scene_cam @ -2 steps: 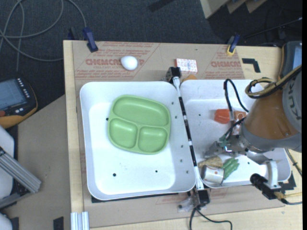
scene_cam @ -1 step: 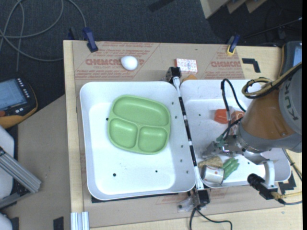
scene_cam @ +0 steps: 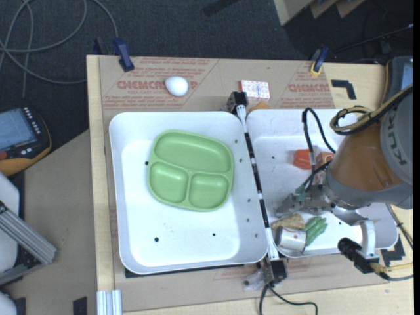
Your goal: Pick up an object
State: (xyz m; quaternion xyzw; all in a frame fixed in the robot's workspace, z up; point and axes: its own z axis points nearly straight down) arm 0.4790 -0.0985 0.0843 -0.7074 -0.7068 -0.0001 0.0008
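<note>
Several small objects are clustered in the right bin (scene_cam: 367, 126), just at five o'clock of the pincer (scene_cam: 303, 202): a green pod (scene_cam: 316, 230), long axis toward one o'clock, and a can (scene_cam: 291, 239). Pincer width cannot be told.
</note>
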